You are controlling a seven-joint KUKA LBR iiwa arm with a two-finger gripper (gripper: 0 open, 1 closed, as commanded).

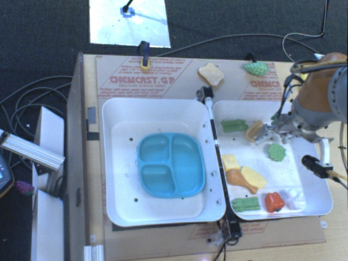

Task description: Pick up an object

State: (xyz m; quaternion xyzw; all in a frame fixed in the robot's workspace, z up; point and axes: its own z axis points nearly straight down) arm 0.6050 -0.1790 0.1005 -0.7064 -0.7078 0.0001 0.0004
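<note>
The right bin (315,197) holds several toy foods. Among them are a green piece (234,125), a tan piece (254,130), a round green piece (277,152), a yellow wedge (230,161), an orange drumstick (242,180), a flat green piece (246,204), a red pepper (274,202) and a white piece (294,198). My gripper (270,132) is low in the bin's upper part. It is just right of the tan piece and above the round green piece. Whether it touches the tan piece is unclear.
The left bin (122,145) holds a blue divided plate (171,165). A toast slice (211,74) and a green toy (256,68) lie on the board behind the bins. A black fitting (317,167) juts over the right bin's right rim.
</note>
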